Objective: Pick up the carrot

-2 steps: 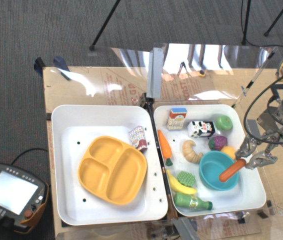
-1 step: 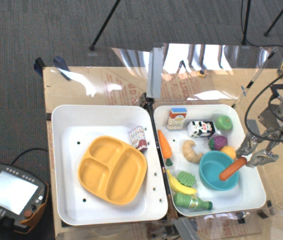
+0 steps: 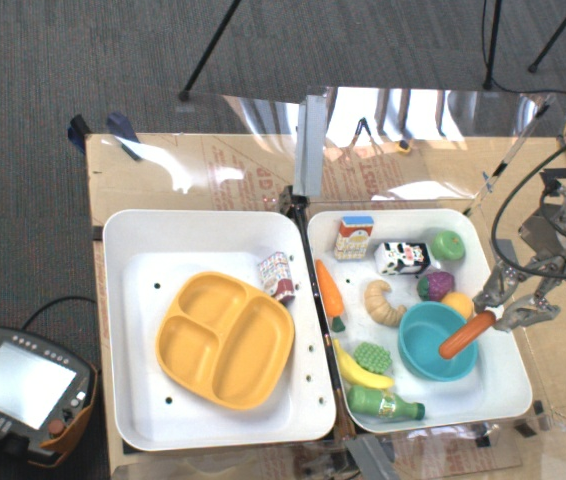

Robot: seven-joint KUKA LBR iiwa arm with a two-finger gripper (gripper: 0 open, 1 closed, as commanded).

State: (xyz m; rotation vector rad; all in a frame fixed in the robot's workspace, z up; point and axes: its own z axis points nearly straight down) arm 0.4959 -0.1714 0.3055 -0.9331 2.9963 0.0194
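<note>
Nearest the camera, at the left edge beside the bench (image 3: 193,173), a black tablet (image 3: 25,388) with a pale screen lies on the dark carpet. On the bench the left bin (image 3: 128,243) bears a yellow divided plate (image 3: 225,340), and a small printed can (image 3: 277,275) stands just beyond the plate's far rim. At the near edge of the right bin (image 3: 508,388) a green bottle (image 3: 383,403) lies on its side, with a banana (image 3: 358,368) just behind it and a knobbly green piece (image 3: 372,356) touching the banana. A teal bowl (image 3: 433,348) sits to their right, and an orange-red sausage (image 3: 466,334) rests tilted across the bowl's right rim. The hand (image 3: 504,312) is at the sausage's upper end, its fingers narrowed about that end so that it holds the sausage, at the right wall of the bin. The carrot (image 3: 329,290) lies well apart from the hand, along the right bin's left wall, its green end towards the camera, untouched. A croissant (image 3: 384,303) lies between the carrot and the bowl, and a purple piece (image 3: 436,286) sits just beyond the bowl. Farther back stand a black-and-white cow-patterned carton (image 3: 402,257), a small box with a red and blue top (image 3: 354,237) and a green apple (image 3: 447,245).
</note>
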